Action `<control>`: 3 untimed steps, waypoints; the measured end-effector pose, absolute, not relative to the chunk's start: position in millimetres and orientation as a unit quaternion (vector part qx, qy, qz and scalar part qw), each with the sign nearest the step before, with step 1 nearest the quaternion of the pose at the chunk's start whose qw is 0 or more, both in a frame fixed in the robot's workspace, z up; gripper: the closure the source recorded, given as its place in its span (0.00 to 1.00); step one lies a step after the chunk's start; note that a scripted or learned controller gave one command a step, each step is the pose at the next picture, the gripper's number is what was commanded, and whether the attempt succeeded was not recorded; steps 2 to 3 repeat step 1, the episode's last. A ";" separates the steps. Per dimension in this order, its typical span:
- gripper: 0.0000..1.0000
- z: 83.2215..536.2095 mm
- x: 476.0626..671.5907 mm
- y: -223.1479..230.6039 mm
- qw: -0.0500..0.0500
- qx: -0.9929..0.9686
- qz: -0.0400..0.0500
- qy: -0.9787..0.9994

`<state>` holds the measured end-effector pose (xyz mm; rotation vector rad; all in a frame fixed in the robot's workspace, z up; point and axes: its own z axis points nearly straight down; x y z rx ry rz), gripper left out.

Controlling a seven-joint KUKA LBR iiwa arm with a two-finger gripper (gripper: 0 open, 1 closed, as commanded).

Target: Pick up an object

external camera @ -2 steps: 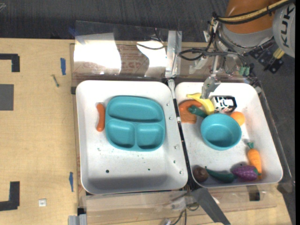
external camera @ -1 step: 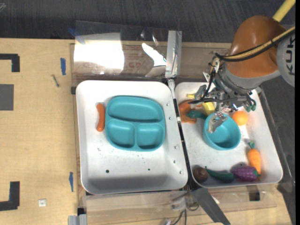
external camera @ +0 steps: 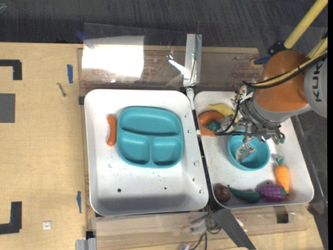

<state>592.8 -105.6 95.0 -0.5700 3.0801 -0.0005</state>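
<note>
My gripper (external camera: 246, 151) hangs over the teal bowl (external camera: 258, 162) in the right bin (external camera: 307, 184), its metal fingers reaching down into the bowl's hollow. Nothing shows between the fingers. Around the bowl lie a yellow banana (external camera: 220, 109), an orange-and-green toy vegetable (external camera: 210, 122), a carrot (external camera: 282, 176), purple grapes (external camera: 272, 192), a dark green piece (external camera: 244, 194) and a brown round piece (external camera: 223, 192). The arm's orange band (external camera: 283, 85) sits over the bin's back right corner.
The left bin (external camera: 99, 155) holds a teal divided tray (external camera: 150, 135) and an orange sausage-shaped toy (external camera: 111, 129) beside it. A clear plastic sheet (external camera: 135, 59) stands behind the bins. A wooden bench (external camera: 36, 139) extends to the left.
</note>
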 end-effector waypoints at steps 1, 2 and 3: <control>0.00 89.2 606.9 -96.3 0.005 -0.146 -0.001 0.989; 0.00 89.2 606.9 -96.3 0.005 -0.146 -0.001 0.989; 0.00 89.2 606.9 -96.3 0.005 -0.146 -0.001 0.989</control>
